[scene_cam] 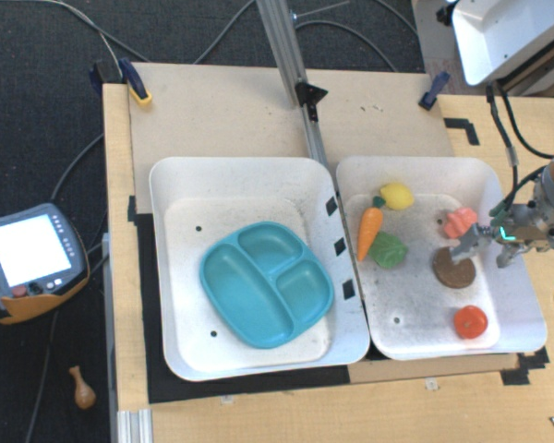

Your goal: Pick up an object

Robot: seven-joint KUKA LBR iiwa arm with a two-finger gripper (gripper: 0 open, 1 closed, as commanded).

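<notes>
The grey arm (547, 212) reaches in from the right, wrist low.

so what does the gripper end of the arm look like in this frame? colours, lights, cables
The gripper is grey metal with thin fingers, and a small teal-green light glows on its body at the view's right edge. A sliver of orange shows just above it at that edge. Black cables hang down nearby, from under the white housing at top right.

The bench (222, 109) (pale wood) bears two white bins (180, 187).
</notes>
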